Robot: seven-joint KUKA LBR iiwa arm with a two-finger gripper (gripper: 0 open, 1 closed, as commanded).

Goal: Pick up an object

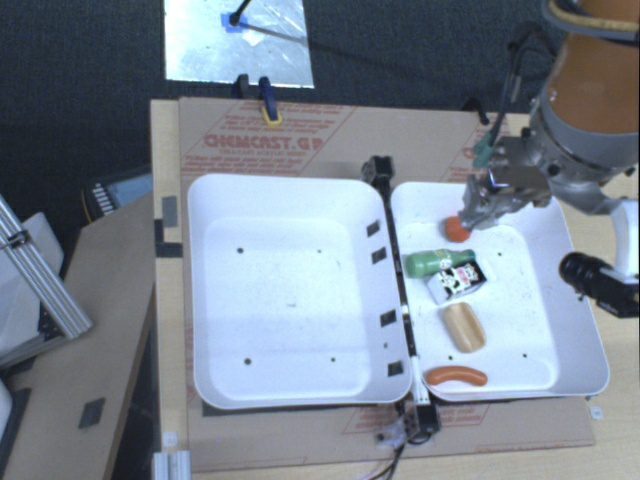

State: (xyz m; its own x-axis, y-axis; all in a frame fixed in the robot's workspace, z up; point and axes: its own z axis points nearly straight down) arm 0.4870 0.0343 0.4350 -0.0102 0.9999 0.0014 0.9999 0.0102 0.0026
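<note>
The right bin point(560, 298) holds a small orange-red ball point(456, 230), a green bottle point(438, 262) lying on its side, a black-and-white carton point(457, 281), a tan bread roll point(464, 327) and an orange-red sausage point(457, 376). My gripper point(477, 216) hangs over the bin's far left part, its tips right beside the ball on its right. Nothing shows between its fingers.
The left bin point(290, 288) sits beside the right one, split from it by a divider with black clips point(388, 268). A shiny metal sheet point(238, 26) lies beyond the bench's far edge. A metal frame point(35, 278) stands at the left.
</note>
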